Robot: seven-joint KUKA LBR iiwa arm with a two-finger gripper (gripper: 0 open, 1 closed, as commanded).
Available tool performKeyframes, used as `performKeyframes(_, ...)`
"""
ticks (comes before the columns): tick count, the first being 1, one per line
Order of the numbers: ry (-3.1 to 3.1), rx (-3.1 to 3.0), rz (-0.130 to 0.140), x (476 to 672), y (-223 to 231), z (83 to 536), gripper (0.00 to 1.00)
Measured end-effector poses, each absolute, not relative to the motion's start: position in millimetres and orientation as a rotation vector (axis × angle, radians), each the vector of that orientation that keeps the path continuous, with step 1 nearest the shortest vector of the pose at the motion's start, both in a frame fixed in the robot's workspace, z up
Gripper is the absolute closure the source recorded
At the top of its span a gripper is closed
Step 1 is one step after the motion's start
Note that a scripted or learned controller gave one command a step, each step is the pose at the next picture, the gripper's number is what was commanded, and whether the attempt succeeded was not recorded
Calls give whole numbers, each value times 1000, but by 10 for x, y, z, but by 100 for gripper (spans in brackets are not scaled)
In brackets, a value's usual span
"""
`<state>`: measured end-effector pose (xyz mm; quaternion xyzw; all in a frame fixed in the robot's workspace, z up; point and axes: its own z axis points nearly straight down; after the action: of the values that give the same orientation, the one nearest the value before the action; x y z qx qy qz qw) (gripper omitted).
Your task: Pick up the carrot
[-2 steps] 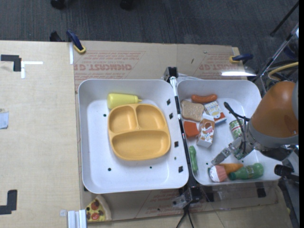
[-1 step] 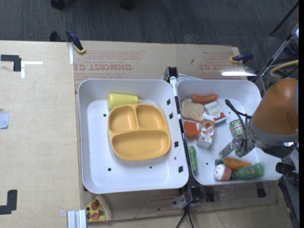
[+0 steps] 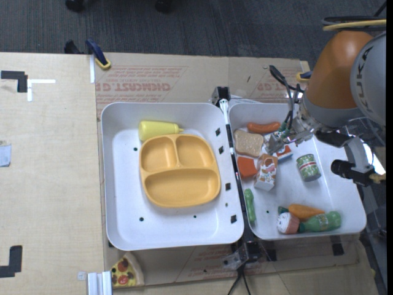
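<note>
Gripper [image 3: 279, 141] hovered over carton [image 3: 266, 171] and bread [image 3: 248, 143]; grip state unclear. Carrot [image 3: 305, 211] lay near front of right bin [image 3: 344, 183], wedged against neighbours; risk: wrong item grabbed.

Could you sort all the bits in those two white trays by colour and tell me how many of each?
Yellow: 2, divided plate, bottle
Orange or red: 3, carrot, sausage, orange block
Green: 3, can, pod, vegetable
Brown: 1, bread slice
White: 2, carton, round piece
Total: 11
</note>
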<state>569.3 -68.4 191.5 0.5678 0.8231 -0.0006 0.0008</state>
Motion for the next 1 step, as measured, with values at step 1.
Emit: performKeyframes(1,2585,1784,-3,5692,-686,1914,0)
